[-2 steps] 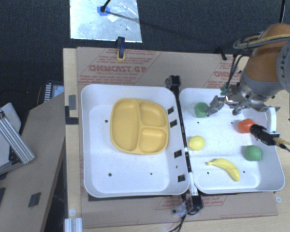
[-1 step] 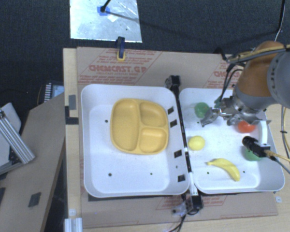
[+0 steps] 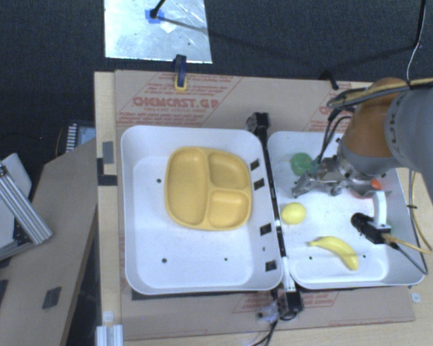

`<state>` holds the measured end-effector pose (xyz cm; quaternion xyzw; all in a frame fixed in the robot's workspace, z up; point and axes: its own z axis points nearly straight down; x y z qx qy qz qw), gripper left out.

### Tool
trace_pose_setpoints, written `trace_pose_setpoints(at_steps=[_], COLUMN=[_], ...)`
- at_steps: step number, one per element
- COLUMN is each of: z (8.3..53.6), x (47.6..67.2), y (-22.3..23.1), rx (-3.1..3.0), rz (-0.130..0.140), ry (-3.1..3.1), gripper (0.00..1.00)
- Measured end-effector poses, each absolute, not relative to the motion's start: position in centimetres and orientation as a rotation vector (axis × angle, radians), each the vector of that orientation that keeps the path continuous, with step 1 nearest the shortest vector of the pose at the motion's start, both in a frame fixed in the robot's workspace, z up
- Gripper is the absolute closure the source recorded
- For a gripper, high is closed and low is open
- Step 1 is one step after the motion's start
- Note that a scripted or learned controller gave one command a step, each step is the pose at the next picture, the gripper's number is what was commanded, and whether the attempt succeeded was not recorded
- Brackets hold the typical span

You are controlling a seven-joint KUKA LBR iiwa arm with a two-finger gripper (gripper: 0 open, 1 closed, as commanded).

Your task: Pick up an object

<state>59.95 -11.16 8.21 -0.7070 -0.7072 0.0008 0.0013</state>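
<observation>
The pincer (image 3: 319,184) is seen low over the right bin (image 3: 397,269), above its upper half. Whether it is spread or closed cannot be told (metal parts blur together). A green object (image 3: 300,163) is found just up-left of it, a yellow ball (image 3: 294,213) just below-left, a banana (image 3: 336,251) further below. A yellow divided plate (image 3: 206,187) is noted well left, in the left bin (image 3: 141,251).
</observation>
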Motion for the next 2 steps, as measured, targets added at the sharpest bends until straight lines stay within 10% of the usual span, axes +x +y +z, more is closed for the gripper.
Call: trace_pose_setpoints(at_steps=[1, 2], z=[9.5, 14.1], x=[60.1, 60.4], y=[-11.2, -11.9], rx=[-2.224, -2.227], rz=[-0.003, -0.005], ry=[-2.223, -2.223], gripper=[1.00, 1.00])
